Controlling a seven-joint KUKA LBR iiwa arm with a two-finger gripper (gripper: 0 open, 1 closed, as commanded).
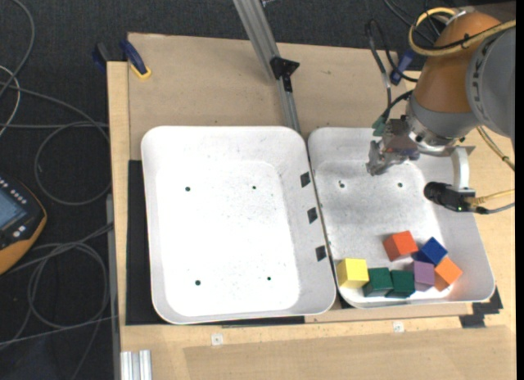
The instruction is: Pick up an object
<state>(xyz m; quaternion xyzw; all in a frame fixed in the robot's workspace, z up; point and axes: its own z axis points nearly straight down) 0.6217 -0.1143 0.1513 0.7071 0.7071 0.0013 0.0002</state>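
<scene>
Here, right bin (360,165), coloured blocks (401,268) clustered near corner, hand (381,160) above far end.

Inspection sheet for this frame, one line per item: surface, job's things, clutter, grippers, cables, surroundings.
Surface: wooden bench bearing a left bin and a right bin, side by side.
Job's things: coloured blocks clustered at the right bin's near end: yellow block, two green blocks, red block, blue block, purple block, orange block.
Clutter: blue-and-yellow clamp at the bench's far left corner.
Grippers: gripper over the right bin's far end, apart from the blocks.
Cables: loose cables on the floor, left.
Surroundings: dark carpet; metal pole.
</scene>
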